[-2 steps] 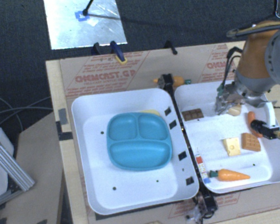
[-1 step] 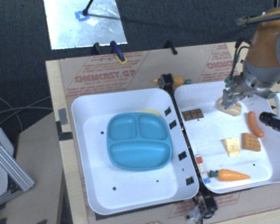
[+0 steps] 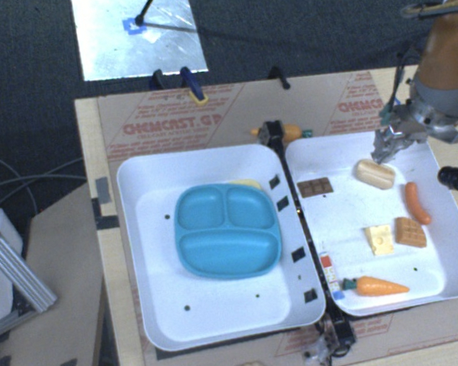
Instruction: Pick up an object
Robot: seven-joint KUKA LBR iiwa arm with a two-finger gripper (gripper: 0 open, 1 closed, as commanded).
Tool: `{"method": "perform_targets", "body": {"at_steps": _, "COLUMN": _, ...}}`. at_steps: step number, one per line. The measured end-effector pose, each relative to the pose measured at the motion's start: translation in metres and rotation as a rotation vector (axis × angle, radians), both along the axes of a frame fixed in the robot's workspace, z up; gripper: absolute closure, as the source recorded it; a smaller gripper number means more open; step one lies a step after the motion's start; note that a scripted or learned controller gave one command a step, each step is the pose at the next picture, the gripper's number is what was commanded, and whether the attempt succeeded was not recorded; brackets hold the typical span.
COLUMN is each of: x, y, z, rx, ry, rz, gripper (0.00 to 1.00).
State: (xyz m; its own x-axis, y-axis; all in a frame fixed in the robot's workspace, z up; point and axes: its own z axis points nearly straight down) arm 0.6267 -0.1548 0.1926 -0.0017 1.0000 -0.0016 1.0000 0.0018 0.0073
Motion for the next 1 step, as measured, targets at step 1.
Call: {"method": "perform_targets", "body": {"at_steps": 1, "x": 0.0015, "y": -0.0001, "z": 0.0346, "rx": 0.001, "ry": 0.001, "rz": 0.002, "gripper": 1.0}}
